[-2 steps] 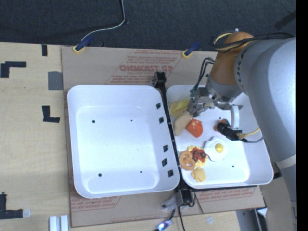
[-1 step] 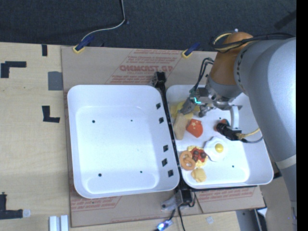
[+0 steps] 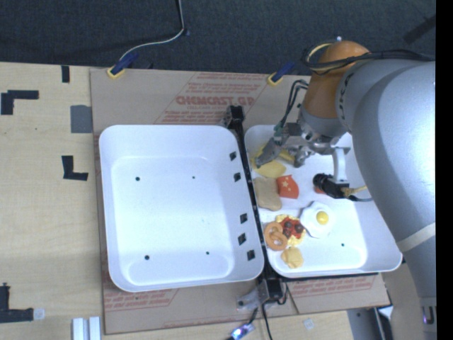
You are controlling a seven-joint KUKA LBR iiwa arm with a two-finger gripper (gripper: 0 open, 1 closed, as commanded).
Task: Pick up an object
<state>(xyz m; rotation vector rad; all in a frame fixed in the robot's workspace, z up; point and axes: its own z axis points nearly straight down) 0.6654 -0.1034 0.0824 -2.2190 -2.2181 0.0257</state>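
I am the gripper point(image 3: 277, 151), and I hang over the right bin point(image 3: 348, 255) near its eleven o'clock corner, close to the wall it shares with the left bin point(image 3: 170, 211). My grey arm point(image 3: 396, 140) comes in from three o'clock, with its orange band point(image 3: 329, 83) at my one o'clock. From this slant I cannot tell whether my grip stands apart or together, and I see nothing clamped in it. The nearest thing to pick is a pale yellow piece point(image 3: 270, 168) lying just beside me at my six o'clock. I cannot tell whether I touch it. At its five o'clock, close by, sits a small red piece point(image 3: 287, 186). At its six o'clock a tan slab point(image 3: 269, 199) lies along the dividing wall. Farther toward the bin's six o'clock side, a fried egg point(image 3: 319, 219) rests near the middle of the floor. At the egg's nine o'clock a red-topped piece point(image 3: 292, 227) touches an orange ring point(image 3: 275, 239). A yellowish lump point(image 3: 291, 258) lies just at the ring's five o'clock, near the bin's lower rim. Both bins stand side by side on a brown cardboard sheet point(image 3: 205, 101).
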